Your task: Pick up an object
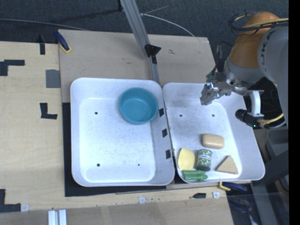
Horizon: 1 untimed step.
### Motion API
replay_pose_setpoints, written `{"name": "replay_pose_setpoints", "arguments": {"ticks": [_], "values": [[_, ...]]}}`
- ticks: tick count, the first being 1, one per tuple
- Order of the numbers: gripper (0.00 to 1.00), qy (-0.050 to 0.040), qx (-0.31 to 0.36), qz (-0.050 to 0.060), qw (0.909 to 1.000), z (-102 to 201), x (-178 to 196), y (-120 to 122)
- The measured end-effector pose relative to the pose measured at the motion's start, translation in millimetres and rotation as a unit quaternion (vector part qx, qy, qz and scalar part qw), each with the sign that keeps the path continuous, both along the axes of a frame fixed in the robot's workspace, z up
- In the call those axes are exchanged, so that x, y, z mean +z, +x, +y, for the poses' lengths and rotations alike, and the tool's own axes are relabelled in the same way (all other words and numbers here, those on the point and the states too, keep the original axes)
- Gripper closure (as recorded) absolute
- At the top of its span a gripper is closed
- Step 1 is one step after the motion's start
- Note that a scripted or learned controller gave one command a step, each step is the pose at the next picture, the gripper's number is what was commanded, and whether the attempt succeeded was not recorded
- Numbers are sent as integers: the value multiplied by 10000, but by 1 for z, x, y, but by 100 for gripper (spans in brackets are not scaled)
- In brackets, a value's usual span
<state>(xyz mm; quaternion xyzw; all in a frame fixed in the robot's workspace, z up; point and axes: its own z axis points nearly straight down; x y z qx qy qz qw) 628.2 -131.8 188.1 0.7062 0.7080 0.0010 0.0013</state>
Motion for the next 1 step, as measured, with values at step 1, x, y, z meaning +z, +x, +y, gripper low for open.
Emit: {"name": "replay_pose_setpoints", "arguments": {"ticks": [1], "values": [[100, 0, -5, 4, 10000, 0, 44, -5]]}}
